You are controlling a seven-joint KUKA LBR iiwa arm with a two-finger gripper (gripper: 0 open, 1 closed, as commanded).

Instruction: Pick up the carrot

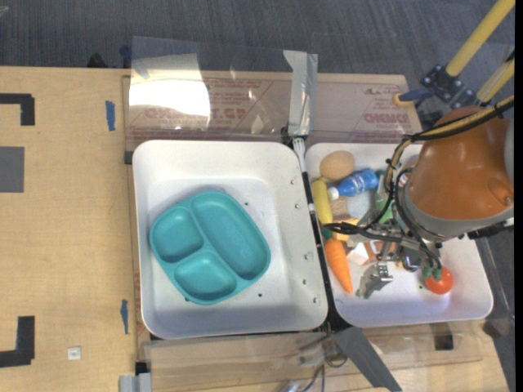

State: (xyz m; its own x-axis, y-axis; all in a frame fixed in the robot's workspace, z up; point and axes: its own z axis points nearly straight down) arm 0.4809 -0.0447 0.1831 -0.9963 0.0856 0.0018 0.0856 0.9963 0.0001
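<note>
The orange carrot (337, 264) lies in the right bin (470, 305) against its left wall, with its tip pointing toward the front. My gripper (375, 282) hangs low over the bin floor just to the right of the carrot's tip, apart from it. Nothing shows in its grasp. The arm's orange band (462, 174) covers the back right of this bin and hides what lies beneath it.
The right bin also holds a tan egg-shaped item (336, 165), a blue bottle (358, 183), a yellow item (321, 202) just behind the carrot, and a red tomato (439, 280) at the front right. A teal divided plate (209, 246) sits in the left bin (163, 166).
</note>
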